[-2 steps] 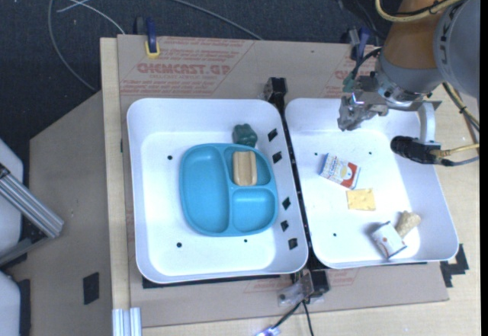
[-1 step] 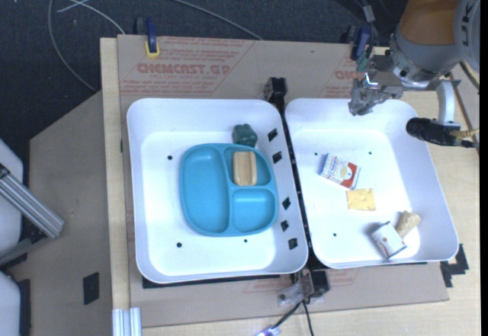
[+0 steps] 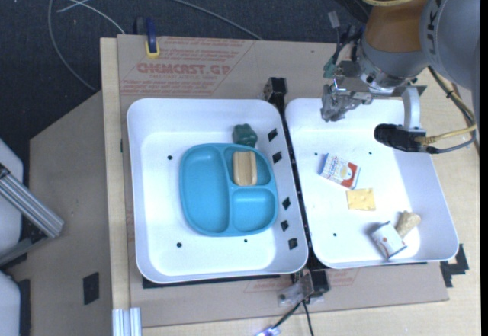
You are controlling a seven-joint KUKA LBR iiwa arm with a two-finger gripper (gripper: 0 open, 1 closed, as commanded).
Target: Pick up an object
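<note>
Objects for picking lie scattered in the right-hand white bin (image 3: 427, 197): a small red, white and blue packet (image 3: 338, 170) near the middle of that bin, a flat yellow square piece (image 3: 361, 199) just below and to the right of it, and in the lower right corner a small white and grey box (image 3: 388, 240) with a pale tan lump (image 3: 408, 223) touching its upper right side. All of them rest on the bin floor, apart from the gripper.

At the upper right of the frame the grey arm with its orange band (image 3: 408, 3) reaches in, and the two-finger gripper (image 3: 333, 112) hangs over the upper left corner of the right bin, well above the packet in the picture. Nothing shows between its fingers; whether they are spread or closed cannot be told from this angle. A black cylindrical part (image 3: 398, 136) juts out beside the wrist, over the bin's upper right area.

In the left white bin (image 3: 149, 197), a blue plastic divided tray (image 3: 213, 197) sits near the centre. A tan oblong block (image 3: 244, 168) lies in its upper right compartment, and a small dark green lump (image 3: 245, 134) rests on the bin floor just above the tray's upper right edge.
</note>
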